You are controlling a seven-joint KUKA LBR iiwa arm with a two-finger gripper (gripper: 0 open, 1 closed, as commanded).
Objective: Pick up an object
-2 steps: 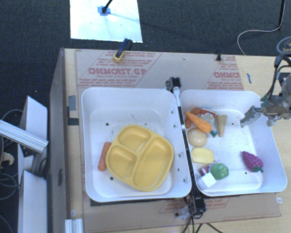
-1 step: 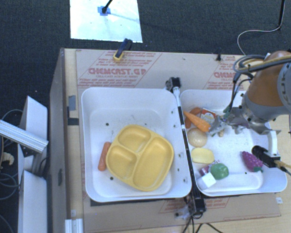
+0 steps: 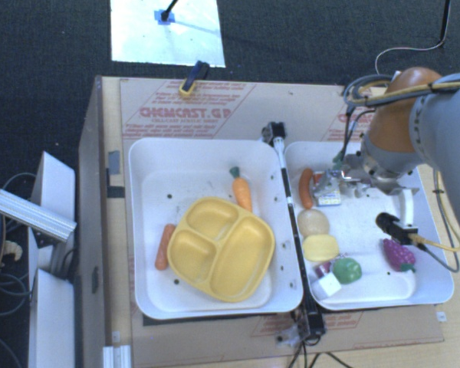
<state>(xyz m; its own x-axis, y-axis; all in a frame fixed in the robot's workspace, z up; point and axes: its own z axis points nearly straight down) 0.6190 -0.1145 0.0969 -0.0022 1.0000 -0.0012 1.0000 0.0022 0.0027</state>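
The likeliest target is the red sausage (image 3: pixel 306 187), lying lengthwise at the left wall of the right bin (image 3: pixel 429 282), with the pincer (image 3: pixel 329 190) low just beside it on its right; from this slanted view I cannot tell whether the pincer is spread or closed, and nothing can be seen held in it. The step in hand looks like the approach or descent to a grasp, not yet a lift; the next move calls for settling over one item without nudging the pale roll (image 3: pixel 313 221) and yellow piece (image 3: pixel 320 247) just below. Further down the same bin lie a green pepper (image 3: pixel 348 269), a white block (image 3: pixel 328 284) and purple grapes (image 3: pixel 399 254). The left bin (image 3: pixel 149 205) holds a yellow divided plate (image 3: pixel 219 249), a carrot (image 3: pixel 241 191) above it and a second sausage (image 3: pixel 165 246) at its left. Both bins rest on a cardboard-covered surface (image 3: pixel 192 110) over dark carpet (image 3: pixel 38 52), with a white sheet (image 3: pixel 167 21) beyond.
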